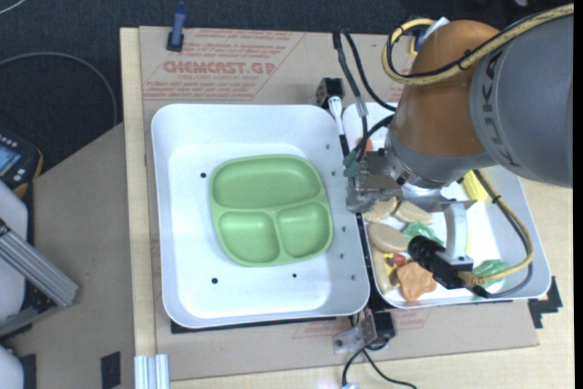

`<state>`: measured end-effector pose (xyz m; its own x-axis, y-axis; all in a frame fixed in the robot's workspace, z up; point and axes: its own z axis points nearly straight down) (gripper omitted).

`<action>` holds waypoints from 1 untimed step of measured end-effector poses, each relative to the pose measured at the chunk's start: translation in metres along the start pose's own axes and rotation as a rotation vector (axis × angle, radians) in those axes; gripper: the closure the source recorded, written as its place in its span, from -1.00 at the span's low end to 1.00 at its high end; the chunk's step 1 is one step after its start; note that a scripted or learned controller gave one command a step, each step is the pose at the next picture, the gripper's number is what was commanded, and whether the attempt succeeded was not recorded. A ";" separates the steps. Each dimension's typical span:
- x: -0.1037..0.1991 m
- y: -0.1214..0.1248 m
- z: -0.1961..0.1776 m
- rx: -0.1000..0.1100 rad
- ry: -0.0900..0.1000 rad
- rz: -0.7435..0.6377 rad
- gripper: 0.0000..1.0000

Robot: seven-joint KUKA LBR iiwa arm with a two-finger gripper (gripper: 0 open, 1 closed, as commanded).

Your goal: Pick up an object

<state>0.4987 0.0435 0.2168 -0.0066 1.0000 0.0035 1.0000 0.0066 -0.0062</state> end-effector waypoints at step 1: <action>0.030 -0.019 -0.182 -0.021 0.001 0.003 1.00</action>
